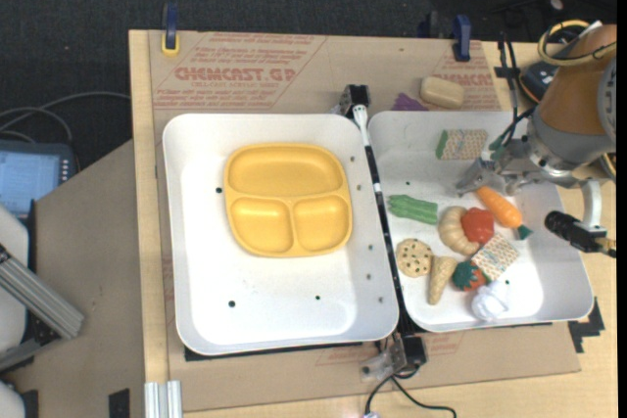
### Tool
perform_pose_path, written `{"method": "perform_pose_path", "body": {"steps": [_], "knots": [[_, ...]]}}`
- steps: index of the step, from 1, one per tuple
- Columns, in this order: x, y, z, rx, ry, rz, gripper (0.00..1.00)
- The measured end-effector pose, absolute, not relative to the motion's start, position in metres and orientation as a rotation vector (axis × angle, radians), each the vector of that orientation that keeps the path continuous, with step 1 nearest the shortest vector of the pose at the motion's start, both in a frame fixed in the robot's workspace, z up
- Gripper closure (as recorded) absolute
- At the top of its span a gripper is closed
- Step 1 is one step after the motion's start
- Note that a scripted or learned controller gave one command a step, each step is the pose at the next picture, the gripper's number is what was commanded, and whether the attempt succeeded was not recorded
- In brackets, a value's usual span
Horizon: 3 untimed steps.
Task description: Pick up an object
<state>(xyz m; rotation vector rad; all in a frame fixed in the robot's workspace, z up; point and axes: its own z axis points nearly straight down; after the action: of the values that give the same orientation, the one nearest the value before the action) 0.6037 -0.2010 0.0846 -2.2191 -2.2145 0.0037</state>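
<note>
The right bin [558, 294] holds a heap of toy food. In it are an orange carrot [500, 208], a red tomato [478, 225], a beige bread roll [453, 230], a green pea pod [411, 208], a round cookie [414, 257], a cone [439, 279], a strawberry [468, 276], a square cracker [498, 255] and a white lump [488, 305]. A speckled wafer [460, 144] lies apart at the back. My gripper [487, 174] hangs low at the bin's right side, just behind the carrot. I see nothing held in it.
The left bin [196, 289] holds a yellow three-compartment plate [289, 198]. On the board behind the right bin lie a beige block [442, 92] and a small purple piece [407, 102]. The arm's body [578, 103] covers the right bin's far right corner.
</note>
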Motion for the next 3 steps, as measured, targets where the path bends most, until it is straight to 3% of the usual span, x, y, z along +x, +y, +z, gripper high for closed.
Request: {"method": "perform_pose_path", "body": {"steps": [1,2,3], "knots": [[0.571,-0.204,0.085,-2.221,-2.217,0.002,0.00],[0.573,-0.204,0.095,-2.224,-2.220,-0.002,1.00],[0.568,-0.129,0.084,-2.210,-2.224,-0.001,1.00]]}}
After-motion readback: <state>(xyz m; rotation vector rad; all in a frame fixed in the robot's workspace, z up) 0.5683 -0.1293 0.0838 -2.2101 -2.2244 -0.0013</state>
